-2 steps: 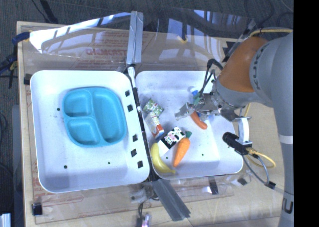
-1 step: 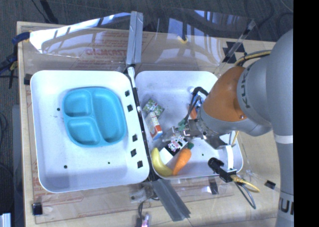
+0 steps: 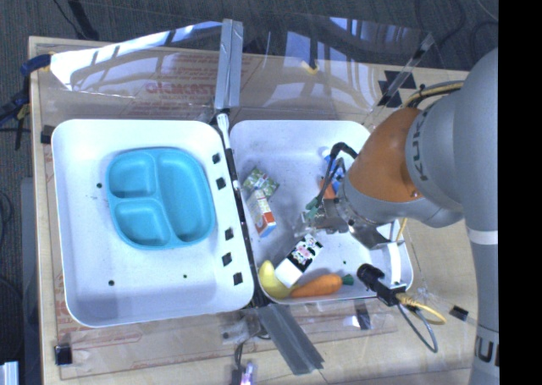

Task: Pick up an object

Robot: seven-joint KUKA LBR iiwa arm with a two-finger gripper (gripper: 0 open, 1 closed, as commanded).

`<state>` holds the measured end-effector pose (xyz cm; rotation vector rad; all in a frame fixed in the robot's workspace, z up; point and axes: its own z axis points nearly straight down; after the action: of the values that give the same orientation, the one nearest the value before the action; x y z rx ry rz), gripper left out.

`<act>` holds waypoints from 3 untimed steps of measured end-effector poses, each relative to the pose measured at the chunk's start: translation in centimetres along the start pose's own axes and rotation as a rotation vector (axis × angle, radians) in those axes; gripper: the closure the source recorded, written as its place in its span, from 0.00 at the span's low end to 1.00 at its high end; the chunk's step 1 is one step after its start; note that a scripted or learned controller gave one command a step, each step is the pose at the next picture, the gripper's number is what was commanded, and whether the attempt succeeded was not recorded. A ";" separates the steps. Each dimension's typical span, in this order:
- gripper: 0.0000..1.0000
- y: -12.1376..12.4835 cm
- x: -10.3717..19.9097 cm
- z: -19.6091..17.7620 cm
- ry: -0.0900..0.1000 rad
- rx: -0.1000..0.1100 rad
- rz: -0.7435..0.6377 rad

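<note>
In the right bin [image 3: 279, 140], my gripper [image 3: 318, 216] hangs low, just above and to the right of a black-and-white patterned bottle [image 3: 301, 258]. An orange carrot [image 3: 317, 286] and a yellow fruit [image 3: 270, 277] lie at the bin's front edge. Further left lie a green packet [image 3: 260, 181] and a small orange-and-white carton [image 3: 262, 212]. A blue and orange thing [image 3: 329, 173] peeks out from behind the wrist, mostly hidden. I see nothing between the gripper and the bin floor.
The left bin [image 3: 80, 273] holds a blue divided plate [image 3: 161, 197]. A metal divider [image 3: 227, 70] runs between the bins at the back. The arm's orange band [image 3: 385, 163] covers the right bin's right side.
</note>
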<state>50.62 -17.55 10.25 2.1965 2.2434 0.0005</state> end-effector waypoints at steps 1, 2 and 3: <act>0.00 0.0 0.0 0.1 0.000 0.001 0.000; 0.00 4.6 -3.5 -0.1 0.002 0.003 -0.010; 0.00 7.7 -3.6 -3.4 0.002 0.003 -0.046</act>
<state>58.44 -21.01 13.67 2.1470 2.2956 -0.0010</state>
